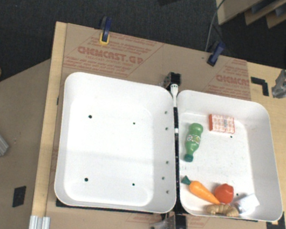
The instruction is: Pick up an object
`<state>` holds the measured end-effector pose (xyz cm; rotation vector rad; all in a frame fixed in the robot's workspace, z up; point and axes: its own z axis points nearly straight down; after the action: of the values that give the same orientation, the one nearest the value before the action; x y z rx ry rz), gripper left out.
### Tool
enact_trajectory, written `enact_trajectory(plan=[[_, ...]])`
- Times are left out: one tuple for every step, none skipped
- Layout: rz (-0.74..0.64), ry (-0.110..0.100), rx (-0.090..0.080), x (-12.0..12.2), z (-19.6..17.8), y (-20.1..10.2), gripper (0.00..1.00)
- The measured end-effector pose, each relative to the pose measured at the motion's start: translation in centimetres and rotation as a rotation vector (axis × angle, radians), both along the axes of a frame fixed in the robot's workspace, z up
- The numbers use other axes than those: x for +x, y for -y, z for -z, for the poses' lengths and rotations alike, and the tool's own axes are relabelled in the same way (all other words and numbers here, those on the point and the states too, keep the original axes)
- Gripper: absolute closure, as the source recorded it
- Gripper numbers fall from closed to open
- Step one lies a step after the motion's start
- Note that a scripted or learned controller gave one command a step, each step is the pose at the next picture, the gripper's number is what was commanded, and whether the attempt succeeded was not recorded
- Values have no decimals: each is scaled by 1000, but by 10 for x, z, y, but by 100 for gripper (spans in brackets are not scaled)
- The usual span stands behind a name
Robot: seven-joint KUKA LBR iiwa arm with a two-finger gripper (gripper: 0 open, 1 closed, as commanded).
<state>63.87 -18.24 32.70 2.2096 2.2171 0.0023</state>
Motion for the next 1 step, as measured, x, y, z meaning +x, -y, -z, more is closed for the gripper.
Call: enact_trajectory(plan=[[-1, 4, -3, 1, -11, 0, 100]])
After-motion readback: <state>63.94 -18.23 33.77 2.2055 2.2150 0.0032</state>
